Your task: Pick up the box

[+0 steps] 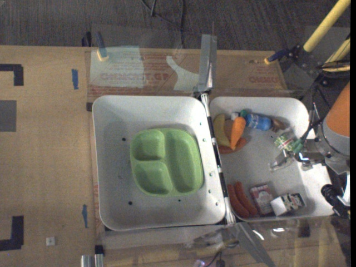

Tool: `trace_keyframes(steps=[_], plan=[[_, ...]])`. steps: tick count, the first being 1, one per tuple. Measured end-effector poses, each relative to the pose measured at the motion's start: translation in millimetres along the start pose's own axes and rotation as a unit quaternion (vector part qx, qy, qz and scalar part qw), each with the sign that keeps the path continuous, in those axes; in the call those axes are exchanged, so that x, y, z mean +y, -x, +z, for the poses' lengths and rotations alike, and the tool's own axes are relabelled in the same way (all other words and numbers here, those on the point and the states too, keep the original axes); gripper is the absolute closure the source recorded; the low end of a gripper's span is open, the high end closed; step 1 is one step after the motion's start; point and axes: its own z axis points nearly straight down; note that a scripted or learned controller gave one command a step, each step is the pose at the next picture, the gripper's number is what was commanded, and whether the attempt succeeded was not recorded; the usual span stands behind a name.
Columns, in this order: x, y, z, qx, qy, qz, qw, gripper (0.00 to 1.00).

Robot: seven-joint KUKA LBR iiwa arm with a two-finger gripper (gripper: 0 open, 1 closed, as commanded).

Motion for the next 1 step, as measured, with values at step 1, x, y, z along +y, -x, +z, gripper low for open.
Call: trace_keyframes(steps=[1], plan=[[6.4, -16.2, -54.5, -0.001, 0.002, -0.067, 0.9977, 0.0]])
